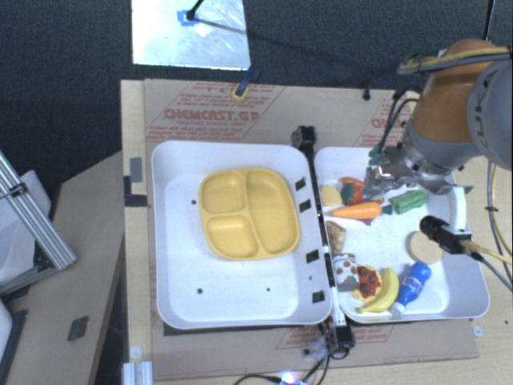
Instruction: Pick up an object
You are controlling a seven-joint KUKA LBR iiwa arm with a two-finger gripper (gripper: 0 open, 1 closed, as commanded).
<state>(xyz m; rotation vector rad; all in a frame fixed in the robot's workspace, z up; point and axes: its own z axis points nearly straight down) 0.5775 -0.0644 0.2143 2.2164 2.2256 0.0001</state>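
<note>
My claw (383,181) hangs over the right bin (469,295), just above the toy carrot (357,211); I cannot tell its state. The green piece (409,200) crowds beside; the banana (385,291) and blue bottle (410,283) lie nearer the front rim.

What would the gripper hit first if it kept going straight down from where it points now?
Most likely the carrot in the right bin: the gripper hangs just above its thick end, with a green toy close beside. Depth is hard to judge from this slanted view, so it could land between them.
</note>
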